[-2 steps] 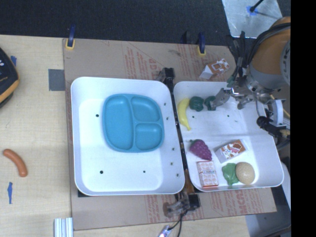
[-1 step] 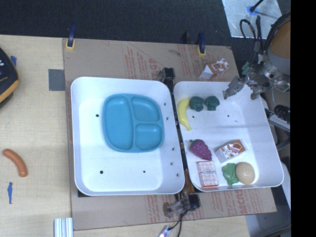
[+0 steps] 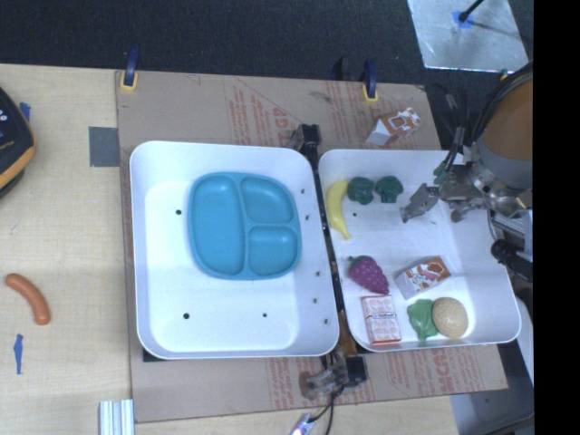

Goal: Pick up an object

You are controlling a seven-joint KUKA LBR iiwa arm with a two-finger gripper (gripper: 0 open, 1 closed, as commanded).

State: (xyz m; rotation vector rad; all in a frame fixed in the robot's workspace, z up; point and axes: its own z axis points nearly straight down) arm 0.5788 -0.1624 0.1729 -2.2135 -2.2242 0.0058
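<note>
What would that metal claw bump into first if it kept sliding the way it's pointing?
Probably the two dark green broccoli pieces, which lie just left of the gripper in the right bin. Its height is hard to judge, so it might pass above them.

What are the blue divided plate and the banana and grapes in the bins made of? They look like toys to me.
The blue plate looks like moulded plastic with a matte finish: one even colour, soft rounded dividers. The banana and purple grapes also look like plastic toy food, with flat uniform colour and smooth simplified shapes, though rubber or foam cannot be ruled out. The white bins look like smooth, slightly glossy plastic.
</note>
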